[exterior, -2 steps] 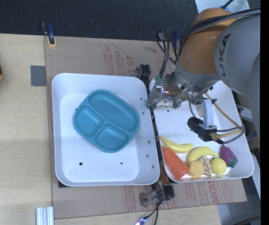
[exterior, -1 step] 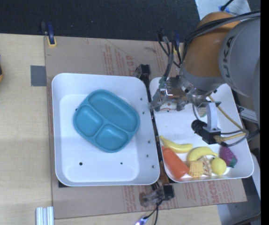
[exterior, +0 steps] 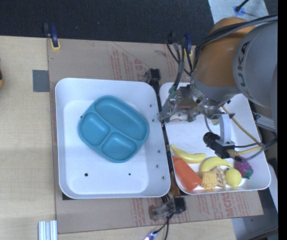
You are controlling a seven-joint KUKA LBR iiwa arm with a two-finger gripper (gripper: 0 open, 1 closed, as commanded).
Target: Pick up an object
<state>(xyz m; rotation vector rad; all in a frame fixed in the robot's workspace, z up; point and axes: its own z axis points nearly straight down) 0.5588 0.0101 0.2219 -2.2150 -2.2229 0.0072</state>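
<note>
**Nothing lifted yet; arm low over the right bin**

The grey-and-orange arm's tool [exterior: 183,109] sits at the far left corner of the right white bin [exterior: 261,183], low over bare floor; whether it is apart or together I cannot tell. The candidates lie bunched along that bin's near edge: a yellow plastic banana [exterior: 187,155], an orange carrot-like piece [exterior: 185,173], a yellow corn cob [exterior: 208,179], a lemon [exterior: 232,177] and a purple toy [exterior: 244,167]. None looks gripped, so the grasp and lift remain. The left white bin [exterior: 68,179] holds a blue divided plastic plate [exterior: 114,128].
</note>
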